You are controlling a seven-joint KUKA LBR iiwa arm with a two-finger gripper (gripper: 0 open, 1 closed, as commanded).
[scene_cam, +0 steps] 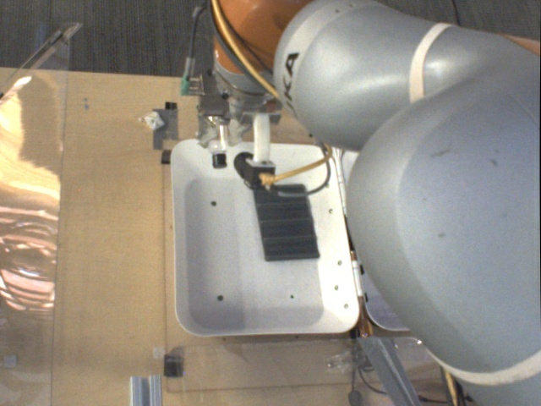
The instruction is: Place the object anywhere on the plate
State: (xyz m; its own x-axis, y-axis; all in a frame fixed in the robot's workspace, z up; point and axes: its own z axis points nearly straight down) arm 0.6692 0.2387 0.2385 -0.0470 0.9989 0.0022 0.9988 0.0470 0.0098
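A dark grey ribbed rectangular plate [287,225] lies flat in the left white bin [199,311], right of the bin's middle. My gripper [222,139] hangs over the bin's far rim, up and left of the plate and apart from it. A small black block [219,160] sits just below the gripper at the bin's far left corner; whether the gripper touches it is unclear. The big grey arm hides the area to the right.
The second white bin [382,313] peeks out under the arm at the right. Small dark fittings [166,123] stand on the wooden bench beyond the bin's far left corner, and another [173,364] near its front. A clear panel [30,218] covers the bench's left.
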